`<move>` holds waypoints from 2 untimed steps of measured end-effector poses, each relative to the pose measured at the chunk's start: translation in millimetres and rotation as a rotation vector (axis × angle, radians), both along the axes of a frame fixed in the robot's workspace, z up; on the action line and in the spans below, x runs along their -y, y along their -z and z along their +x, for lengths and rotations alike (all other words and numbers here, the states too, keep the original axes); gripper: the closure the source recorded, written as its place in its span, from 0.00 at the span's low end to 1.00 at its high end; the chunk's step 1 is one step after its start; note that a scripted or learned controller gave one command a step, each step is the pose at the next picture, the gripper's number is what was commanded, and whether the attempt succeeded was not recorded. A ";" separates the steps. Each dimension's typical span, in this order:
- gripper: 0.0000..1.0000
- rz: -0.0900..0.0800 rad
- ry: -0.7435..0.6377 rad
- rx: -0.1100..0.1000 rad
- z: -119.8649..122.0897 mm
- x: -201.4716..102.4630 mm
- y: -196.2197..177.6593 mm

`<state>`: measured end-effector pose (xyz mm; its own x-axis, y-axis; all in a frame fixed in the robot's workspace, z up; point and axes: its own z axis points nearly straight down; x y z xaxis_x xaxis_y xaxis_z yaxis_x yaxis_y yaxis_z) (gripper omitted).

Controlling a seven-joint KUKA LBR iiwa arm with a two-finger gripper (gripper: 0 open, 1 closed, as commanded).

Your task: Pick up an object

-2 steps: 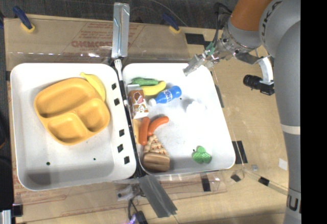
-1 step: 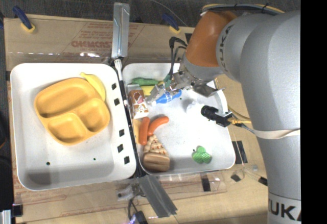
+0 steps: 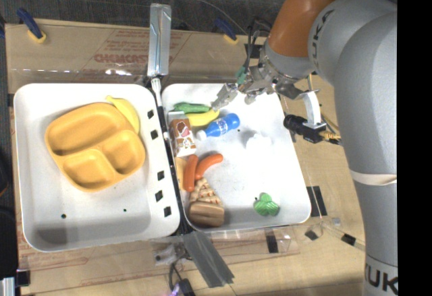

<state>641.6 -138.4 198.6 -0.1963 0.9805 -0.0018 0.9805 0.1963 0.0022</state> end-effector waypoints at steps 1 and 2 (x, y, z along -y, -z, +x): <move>0.00 0.003 0.040 -0.009 -2.9 -64.7 8.1; 0.00 0.002 0.259 -0.011 9.2 -44.4 93.8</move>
